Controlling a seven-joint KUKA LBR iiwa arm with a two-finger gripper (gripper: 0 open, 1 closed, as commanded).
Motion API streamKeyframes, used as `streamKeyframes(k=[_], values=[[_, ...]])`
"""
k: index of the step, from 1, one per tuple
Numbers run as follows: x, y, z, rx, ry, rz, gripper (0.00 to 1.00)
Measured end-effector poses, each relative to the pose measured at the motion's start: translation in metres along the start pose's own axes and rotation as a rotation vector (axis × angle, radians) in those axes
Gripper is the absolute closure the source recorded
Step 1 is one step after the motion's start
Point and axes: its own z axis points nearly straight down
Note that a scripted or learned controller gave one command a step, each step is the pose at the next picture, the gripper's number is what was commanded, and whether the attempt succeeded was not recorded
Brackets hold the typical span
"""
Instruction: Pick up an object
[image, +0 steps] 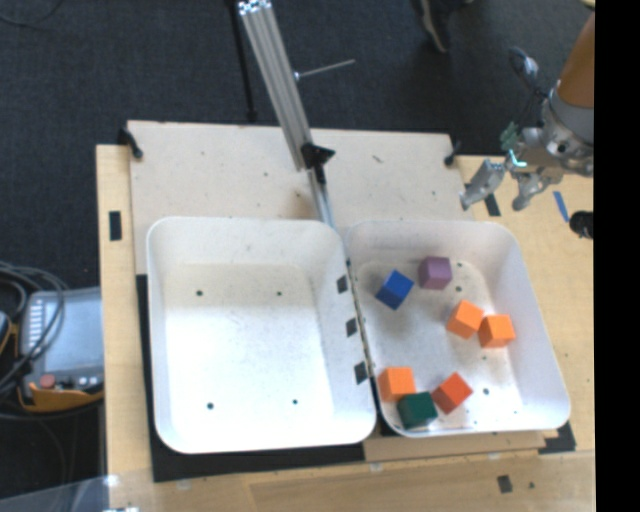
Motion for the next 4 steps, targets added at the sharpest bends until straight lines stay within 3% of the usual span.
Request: streamKeyframes(k=[1, 4], values=[[-0.001, 0.0, -0.004, -0.004, -0.005, -0.003, 0.0], [0.005, -0.013, 0.138, -0.001, -0.004, 0.002, 0.0]])
